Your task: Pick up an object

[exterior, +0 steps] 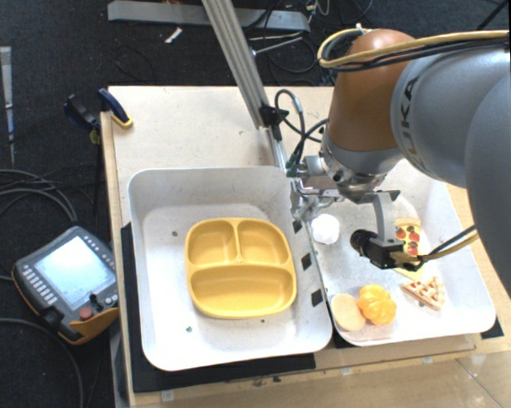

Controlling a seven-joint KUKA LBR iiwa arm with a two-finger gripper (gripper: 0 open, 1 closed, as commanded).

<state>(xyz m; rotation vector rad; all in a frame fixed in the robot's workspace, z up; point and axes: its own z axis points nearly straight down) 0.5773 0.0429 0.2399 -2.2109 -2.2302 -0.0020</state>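
Two white bins; gripper (340,210) over right bin (463,300) beside white ball (325,230); grip state unclear, can't tell. Yellow tray (240,267) left.

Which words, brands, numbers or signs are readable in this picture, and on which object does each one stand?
"KUKA": grey letters on the arm, seen at a slant and partly cut off.
Teach pendant screen and buttons: too small and blurred to read.
Yellow tray, both bins, toy food: no text visible.
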